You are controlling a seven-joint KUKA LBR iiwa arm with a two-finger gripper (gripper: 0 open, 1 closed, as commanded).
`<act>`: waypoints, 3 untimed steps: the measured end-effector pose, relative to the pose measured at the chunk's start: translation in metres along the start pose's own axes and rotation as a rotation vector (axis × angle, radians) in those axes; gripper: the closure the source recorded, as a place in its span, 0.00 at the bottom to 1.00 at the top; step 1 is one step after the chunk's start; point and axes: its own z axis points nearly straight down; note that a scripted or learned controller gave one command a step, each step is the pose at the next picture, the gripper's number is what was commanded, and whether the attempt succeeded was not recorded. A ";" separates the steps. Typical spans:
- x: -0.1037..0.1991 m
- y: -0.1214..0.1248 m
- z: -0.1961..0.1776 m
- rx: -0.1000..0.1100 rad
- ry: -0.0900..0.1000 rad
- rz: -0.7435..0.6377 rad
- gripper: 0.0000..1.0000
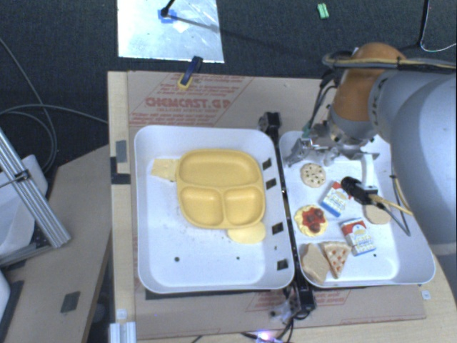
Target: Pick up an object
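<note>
Yellow 3-compartment tray (pixel 218 189) in left bin (pixel 146 213); arm (pixel 400 106) over right bin (pixel 418 263), above cookie (pixel 312 174).

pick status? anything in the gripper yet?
Done: the arm is over the right bin, the gripper low at its top-left corner. In hand: nothing visible; the cookie lies just below it on the bin floor. Left: the grasp and lift; the pizza slice and small cartons lie untouched.

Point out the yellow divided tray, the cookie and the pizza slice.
yellow divided tray (pixel 218 188), camera view, centre ridge.
cookie (pixel 312 174), camera view, middle of its top.
pizza slice (pixel 335 256), camera view, its centre.
</note>
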 end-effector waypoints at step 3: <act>-0.004 0.003 -0.001 -0.005 0.001 -0.005 0.00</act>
